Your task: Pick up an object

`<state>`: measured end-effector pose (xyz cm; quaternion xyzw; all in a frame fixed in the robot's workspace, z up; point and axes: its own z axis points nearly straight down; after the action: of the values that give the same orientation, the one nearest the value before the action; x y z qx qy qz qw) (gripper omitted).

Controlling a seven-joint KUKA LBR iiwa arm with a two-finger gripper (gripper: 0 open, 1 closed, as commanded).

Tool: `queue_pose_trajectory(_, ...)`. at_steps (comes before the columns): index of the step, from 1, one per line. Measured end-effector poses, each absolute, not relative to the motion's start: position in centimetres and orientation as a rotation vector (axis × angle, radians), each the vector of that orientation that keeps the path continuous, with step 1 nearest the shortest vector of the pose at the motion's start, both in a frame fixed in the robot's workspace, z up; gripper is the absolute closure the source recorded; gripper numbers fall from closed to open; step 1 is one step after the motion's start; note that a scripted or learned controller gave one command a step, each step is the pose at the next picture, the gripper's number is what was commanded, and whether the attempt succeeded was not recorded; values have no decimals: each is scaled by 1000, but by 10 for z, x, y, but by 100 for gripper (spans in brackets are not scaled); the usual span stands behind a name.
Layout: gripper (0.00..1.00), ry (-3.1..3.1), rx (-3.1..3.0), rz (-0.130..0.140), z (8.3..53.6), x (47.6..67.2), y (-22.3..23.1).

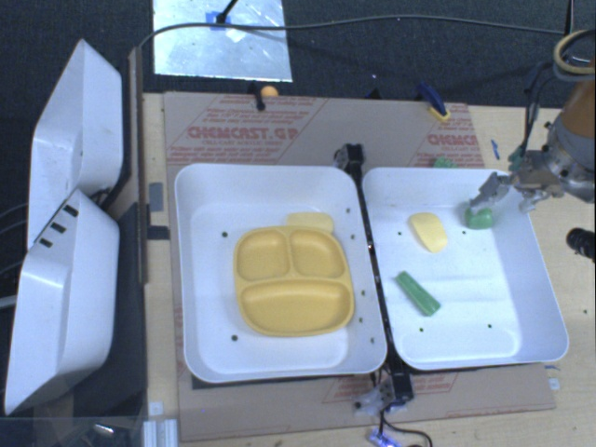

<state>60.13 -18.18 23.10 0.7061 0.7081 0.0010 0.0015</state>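
The right bin (521, 333) holds three loose things. A pale yellow oval piece (428, 232) lies near its middle, a green stick (418, 292) lies in front of that, and a small green block (480, 218) sits towards the back right. My gripper (508, 201) hovers over the bin's back right corner, open, with its fingers spread. Its left fingertip (486, 197) is just above the small green block, which lies beside that finger rather than between the two. Nothing is held.
The left bin (200, 250) carries a yellow divided tray (293, 280) with a pale yellow piece (310, 221) behind it. Another small green piece (444, 163) lies on the cardboard behind the right bin. White housings stand at far left.
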Motion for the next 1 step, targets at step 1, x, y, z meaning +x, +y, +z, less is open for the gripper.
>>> queue_pose_trajectory(1, 0, 2220, 2220, 2, 248, 580, -179)
